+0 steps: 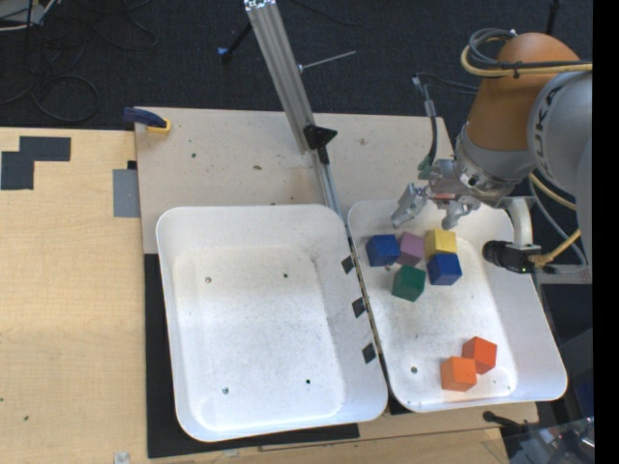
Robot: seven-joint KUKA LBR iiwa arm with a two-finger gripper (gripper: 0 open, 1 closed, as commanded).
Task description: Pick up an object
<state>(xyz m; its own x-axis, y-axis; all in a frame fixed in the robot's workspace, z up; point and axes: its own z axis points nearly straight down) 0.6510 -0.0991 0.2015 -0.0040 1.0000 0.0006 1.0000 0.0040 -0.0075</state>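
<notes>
Overhead, arm: grey metal with an orange band above the wrist, reaching in from the right toward the far end of the right bin point(542, 356).
Gripper point(432, 208): two metal fingers spread wide apart, nothing between them, hanging just above the far edge of the block cluster.
Bins: two shallow white plastic trays with rounded corners, side by side; the left bin point(184, 356) shows faint dark specks on its floor.
Cluster: five small cubes packed close at the far end of the right bin, just below the gripper.
Blue cube point(383, 249): matte, leftmost of the cluster.
Purple cube point(413, 247): pale, touching the blue cube's right side.
Yellow cube point(444, 241): bright, right of the purple one.
Second blue cube point(445, 268): just in front of the yellow cube.
Green cube point(408, 282): dark, nearest the camera of the five, tilted a little.
Orange cubes point(469, 363): two, side by side, well apart from the cluster at the near end of the right bin.
Bench point(222, 162): pale wood.
Aluminium rail point(282, 61): ribbed, slanting across the bench's far side.
</notes>
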